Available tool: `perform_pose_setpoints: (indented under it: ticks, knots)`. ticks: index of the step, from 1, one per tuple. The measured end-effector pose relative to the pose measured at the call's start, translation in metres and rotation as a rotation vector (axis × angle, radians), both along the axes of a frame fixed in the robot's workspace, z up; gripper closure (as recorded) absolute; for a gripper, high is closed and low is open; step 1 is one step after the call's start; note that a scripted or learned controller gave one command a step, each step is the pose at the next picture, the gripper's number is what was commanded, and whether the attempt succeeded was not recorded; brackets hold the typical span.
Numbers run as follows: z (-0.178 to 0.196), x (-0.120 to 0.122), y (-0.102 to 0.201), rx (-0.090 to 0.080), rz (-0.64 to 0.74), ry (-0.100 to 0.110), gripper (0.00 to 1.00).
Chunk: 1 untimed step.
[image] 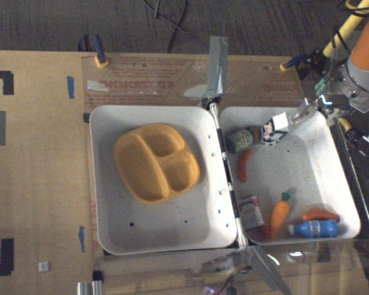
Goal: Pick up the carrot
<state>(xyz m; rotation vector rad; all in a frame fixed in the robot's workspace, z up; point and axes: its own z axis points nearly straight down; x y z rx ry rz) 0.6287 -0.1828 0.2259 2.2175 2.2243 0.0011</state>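
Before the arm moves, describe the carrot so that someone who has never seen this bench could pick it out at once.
Look in the right-hand white bin, toward its near edge. The carrot lies there tilted, between a small red-labelled packet on its left and a blue bottle on its right. It is the orange, tapered one with a green top, unlike the two plain reddish sausage shapes nearby.

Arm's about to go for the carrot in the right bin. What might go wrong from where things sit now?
1. The carrot lies close to the red packet and the blue bottle, so the fingers may bump or catch a neighbour instead.
2. The orange-red sausage and a similar piece look alike and might be mistaken for it.
3. The gripper sits at the bin's far corner, so it has most of the bin to cross.
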Motion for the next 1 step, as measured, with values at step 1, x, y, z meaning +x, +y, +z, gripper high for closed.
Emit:
perform_pose_setpoints:
  ticks: [1]
  knots:
    - [-0.1150,-0.0440,-0.0037,-0.001,0.356,-0.001,0.00]
